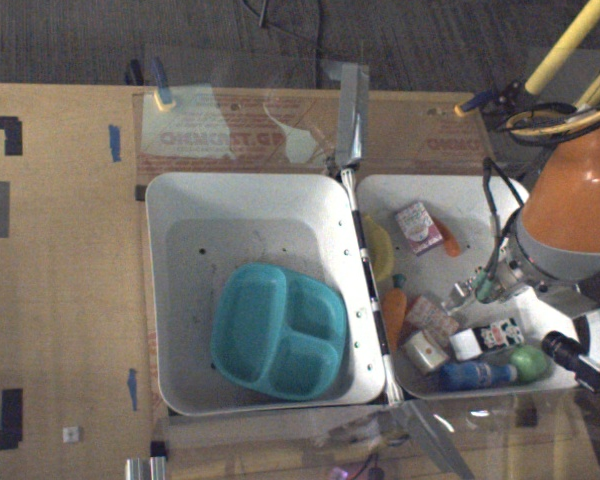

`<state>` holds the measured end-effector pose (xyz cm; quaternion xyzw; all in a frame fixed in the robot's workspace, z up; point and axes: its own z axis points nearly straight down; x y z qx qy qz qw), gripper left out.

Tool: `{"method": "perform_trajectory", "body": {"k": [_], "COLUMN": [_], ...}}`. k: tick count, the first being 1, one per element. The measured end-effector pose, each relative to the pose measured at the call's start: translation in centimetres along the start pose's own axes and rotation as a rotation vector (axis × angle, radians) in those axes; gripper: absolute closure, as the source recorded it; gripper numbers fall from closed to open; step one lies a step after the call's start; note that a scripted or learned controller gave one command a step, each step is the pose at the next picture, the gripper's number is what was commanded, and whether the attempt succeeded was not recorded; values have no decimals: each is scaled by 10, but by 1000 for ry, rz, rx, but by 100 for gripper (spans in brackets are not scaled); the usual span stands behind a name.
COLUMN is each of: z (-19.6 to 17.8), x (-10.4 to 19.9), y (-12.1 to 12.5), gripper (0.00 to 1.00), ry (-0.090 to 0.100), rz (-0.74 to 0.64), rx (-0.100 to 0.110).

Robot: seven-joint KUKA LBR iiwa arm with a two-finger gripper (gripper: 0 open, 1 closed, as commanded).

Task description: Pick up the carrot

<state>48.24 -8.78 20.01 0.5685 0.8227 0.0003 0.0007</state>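
arm [570, 203] cut off at right edge, gripper [477, 290] too blurred to read

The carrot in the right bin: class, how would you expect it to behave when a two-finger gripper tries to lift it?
The carrot looks smooth and tapered, so fingers may slide toward its thin end. Its rounded body would probably roll if nudged. It lies against the right bin's left wall, with a small box close beside it, so there seems little room for a finger on either side.

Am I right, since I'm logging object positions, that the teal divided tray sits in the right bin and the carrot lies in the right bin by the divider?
Not quite. The camera view shows the teal divided tray in the left bin, not the right. The carrot does lie in the right bin by the divider.
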Motion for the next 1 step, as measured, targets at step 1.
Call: {"method": "perform_trajectory", "body": {"k": [1], "z": [16], "x": [31], "y": [10], "gripper": [100], "ry": [2], "rz": [-763], "rx": [0]}}
